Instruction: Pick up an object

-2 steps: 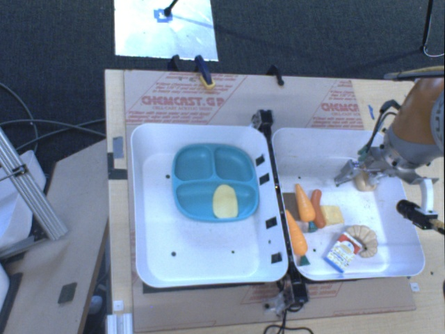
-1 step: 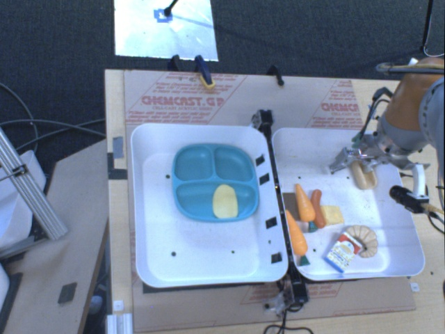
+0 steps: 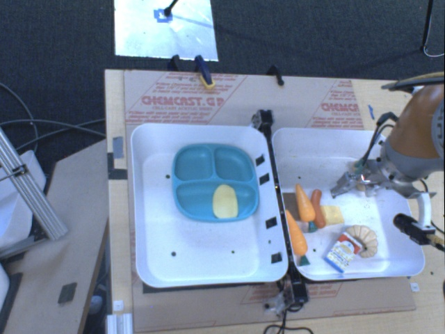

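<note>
The right bin (image 3: 327, 145) holds several toy foods. An orange carrot (image 3: 304, 203) lies next to a shorter red-orange piece (image 3: 318, 207) and a yellow wedge (image 3: 333, 216). A second carrot (image 3: 297, 234) lies along the divider. A beige ridged piece (image 3: 363, 238) touches a small blue, white and red box (image 3: 340, 254). My gripper (image 3: 357, 184) hangs over the bin's floor, right of the carrots and apart from them. It is open with nothing between its fingers.
The left bin (image 3: 156, 256) carries a blue divided plate (image 3: 198, 169) with a yellow oval piece (image 3: 224, 202) in its front compartment. Black clips line the divider (image 3: 268, 179). A black part (image 3: 411, 228) juts over the right bin's right rim.
</note>
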{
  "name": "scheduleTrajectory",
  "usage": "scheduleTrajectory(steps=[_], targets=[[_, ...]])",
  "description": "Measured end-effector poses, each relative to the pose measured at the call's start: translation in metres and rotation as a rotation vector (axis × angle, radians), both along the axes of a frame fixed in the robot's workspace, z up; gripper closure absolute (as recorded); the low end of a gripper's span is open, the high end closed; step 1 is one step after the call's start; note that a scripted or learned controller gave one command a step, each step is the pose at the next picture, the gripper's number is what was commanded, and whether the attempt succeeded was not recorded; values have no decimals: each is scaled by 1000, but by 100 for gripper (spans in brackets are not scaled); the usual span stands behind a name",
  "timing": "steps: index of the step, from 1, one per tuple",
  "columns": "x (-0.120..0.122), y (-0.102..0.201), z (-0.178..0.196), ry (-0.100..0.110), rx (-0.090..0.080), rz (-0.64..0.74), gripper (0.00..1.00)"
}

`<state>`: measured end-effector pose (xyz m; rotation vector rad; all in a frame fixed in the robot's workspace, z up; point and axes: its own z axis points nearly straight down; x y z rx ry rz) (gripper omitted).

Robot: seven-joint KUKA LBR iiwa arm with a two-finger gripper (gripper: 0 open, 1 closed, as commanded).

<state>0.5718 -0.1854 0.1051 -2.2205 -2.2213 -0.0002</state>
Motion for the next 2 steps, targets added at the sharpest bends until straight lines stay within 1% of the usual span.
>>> scheduleTrajectory(steps=[1,2], targets=[[88,6,-16,-9,-2,7,0],[96,-15,-19,18,18,2,0]])
